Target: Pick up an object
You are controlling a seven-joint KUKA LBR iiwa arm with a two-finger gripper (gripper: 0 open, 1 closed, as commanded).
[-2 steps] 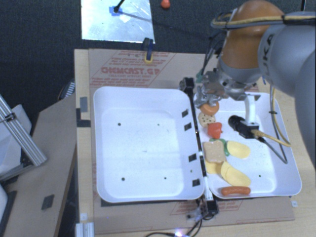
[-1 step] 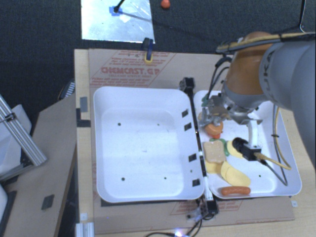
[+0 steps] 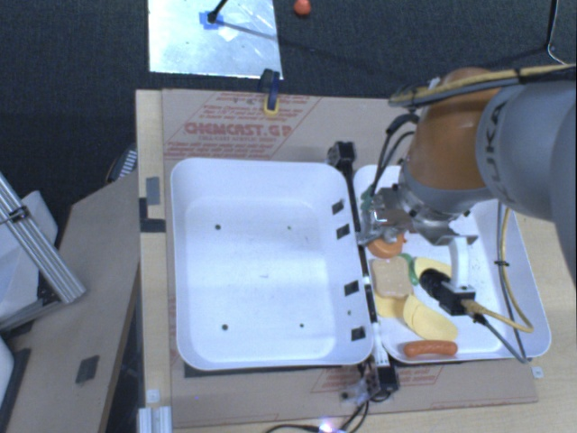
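Observation:
My gripper (image 3: 382,231) hangs low over the left part of the right bin (image 3: 520,332), under the grey and orange wrist. Just below it lies a round orange piece (image 3: 389,247), partly hidden by the gripper. A tan bread slice (image 3: 392,280) lies in front of that, with a green bit (image 3: 410,265) beside it. Nearer the front lie two yellow pieces (image 3: 413,314) and an orange-red sausage (image 3: 430,349). Whether the gripper touches the orange piece is hidden.
The left white bin (image 3: 194,269) sits right beside the right one, with black clips (image 3: 352,287) along the shared wall. A blue and yellow clamp (image 3: 270,90) stands at the bench's back edge. A small orange ball (image 3: 302,6) lies on the dark floor.

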